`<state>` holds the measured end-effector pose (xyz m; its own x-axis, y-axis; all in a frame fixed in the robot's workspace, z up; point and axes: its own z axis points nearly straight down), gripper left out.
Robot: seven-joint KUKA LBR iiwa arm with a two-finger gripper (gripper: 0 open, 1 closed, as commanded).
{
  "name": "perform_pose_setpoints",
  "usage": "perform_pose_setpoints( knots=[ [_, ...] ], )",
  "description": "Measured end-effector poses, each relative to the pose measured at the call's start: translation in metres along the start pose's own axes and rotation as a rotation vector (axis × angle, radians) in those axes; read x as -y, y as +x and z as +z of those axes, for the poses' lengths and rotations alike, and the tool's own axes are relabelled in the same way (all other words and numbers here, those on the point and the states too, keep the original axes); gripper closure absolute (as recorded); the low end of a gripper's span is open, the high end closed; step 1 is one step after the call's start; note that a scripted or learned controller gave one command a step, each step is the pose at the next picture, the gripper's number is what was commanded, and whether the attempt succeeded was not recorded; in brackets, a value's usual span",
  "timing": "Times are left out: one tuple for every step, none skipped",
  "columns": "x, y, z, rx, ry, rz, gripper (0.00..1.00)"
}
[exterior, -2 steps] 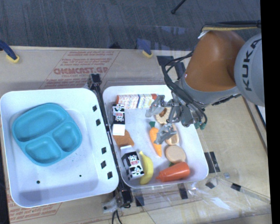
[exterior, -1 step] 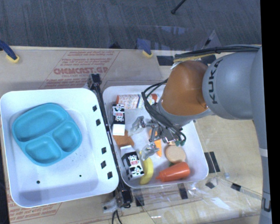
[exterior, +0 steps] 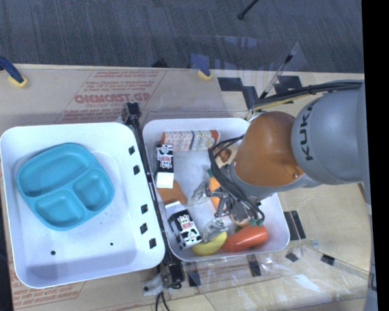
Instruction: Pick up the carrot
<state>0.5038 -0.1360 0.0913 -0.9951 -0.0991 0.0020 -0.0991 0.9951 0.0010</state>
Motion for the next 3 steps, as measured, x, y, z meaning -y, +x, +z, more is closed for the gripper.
perform_pose_setpoints(
  knots=[
    [-0.003,-0.003,-0.011,0.004,0.001,-0.011,1.00],
    [-0.033,-0.030,-0.001,0.006,0.004,0.430,1.00],
    [-0.016,-0.002,-0.055,0.006,0.001,0.560,1.00]
  ],
)
